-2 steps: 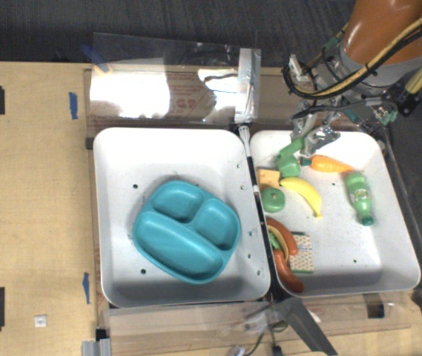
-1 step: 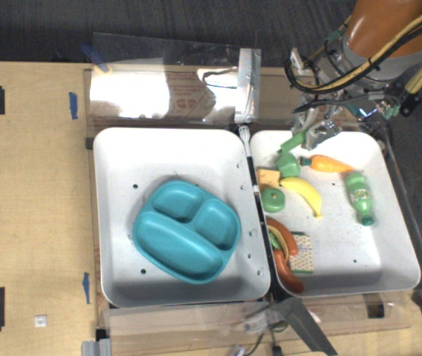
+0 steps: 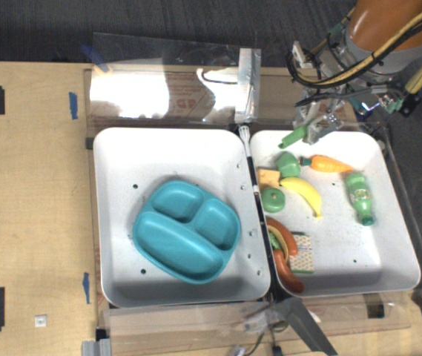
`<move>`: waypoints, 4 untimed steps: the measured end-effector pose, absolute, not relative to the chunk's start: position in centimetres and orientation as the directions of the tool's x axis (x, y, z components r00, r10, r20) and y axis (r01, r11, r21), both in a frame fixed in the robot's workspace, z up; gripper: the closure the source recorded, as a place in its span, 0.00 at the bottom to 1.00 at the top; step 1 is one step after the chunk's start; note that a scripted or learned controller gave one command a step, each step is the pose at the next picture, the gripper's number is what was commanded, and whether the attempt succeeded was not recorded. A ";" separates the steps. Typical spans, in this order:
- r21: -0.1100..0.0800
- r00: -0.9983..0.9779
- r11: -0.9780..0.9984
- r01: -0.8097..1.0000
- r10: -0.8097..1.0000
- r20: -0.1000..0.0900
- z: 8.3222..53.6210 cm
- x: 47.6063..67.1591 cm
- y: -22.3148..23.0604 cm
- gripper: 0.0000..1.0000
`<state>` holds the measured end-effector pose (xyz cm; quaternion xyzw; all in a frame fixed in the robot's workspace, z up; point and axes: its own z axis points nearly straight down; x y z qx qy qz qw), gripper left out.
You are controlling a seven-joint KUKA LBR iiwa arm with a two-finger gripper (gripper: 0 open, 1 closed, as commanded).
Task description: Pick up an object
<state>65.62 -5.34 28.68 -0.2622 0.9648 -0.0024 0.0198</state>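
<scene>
We see the gripper (image 3: 320, 123) hanging over the far left corner of the right bin (image 3: 396, 258), its metal fingers clamped on a small green piece (image 3: 294, 136) that slants down and to the left from the tips and hangs clear of the floor of the bin. Above the gripper, the grey wrist with its loops of black and yellow cable runs up to the orange band (image 3: 388, 10) at the top right. Just below the held piece we find a green pepper (image 3: 288, 164), and right of that a carrot (image 3: 329, 165) lying crosswise. Below the pepper, a tan block (image 3: 268, 177) sits against the left wall, with a green round fruit (image 3: 273, 199) under it and a banana (image 3: 304, 195) curving down to the right beside both. A green bottle (image 3: 359, 196) lies well apart toward the right side. Near the front left corner we see a hot dog (image 3: 283, 249) touching a speckled card (image 3: 303, 255). The left bin (image 3: 122, 154) holds a teal tray (image 3: 187, 230) with three compartments, tilted in the middle of the floor.
</scene>
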 end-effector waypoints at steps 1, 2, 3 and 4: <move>0.001 -0.814 0.814 -0.580 -0.580 -0.003 23.3 59.2 -2.3 1.00; -0.004 -0.737 0.737 -0.676 -0.676 -0.009 24.6 64.8 -0.9 1.00; -0.007 -0.385 0.385 -0.923 -0.923 -0.006 24.3 65.8 -5.1 1.00; -0.009 -0.561 0.561 -0.828 -0.828 -0.004 31.8 52.4 -12.3 1.00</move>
